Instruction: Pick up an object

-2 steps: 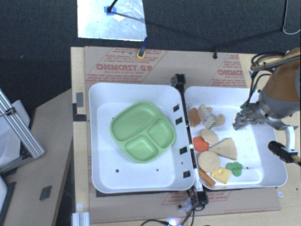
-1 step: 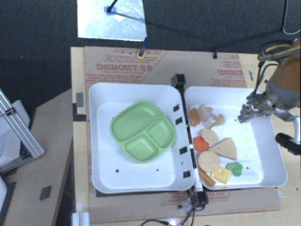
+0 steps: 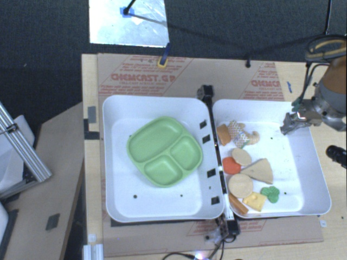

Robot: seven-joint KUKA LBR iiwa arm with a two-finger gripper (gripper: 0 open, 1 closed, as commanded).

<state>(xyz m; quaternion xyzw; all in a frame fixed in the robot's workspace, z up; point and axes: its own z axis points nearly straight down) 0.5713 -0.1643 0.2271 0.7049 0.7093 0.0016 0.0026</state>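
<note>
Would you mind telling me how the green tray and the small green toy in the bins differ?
The green tray is pale green, while the green toy is a darker green. The tray is far larger than the toy. The tray lies alone in the left bin; the toy sits among other play food in the right bin. Both are green and rest on a bin floor.

Grey arm (image 3: 332, 99), orange band, dark metal gripper (image 3: 293, 123)

Toy food pieces (image 3: 246, 169) lie clustered along the right bin's (image 3: 303, 161) left side: rounds, a tan wedge, an orange-red disc, yellow cheese and green broccoli.
</note>
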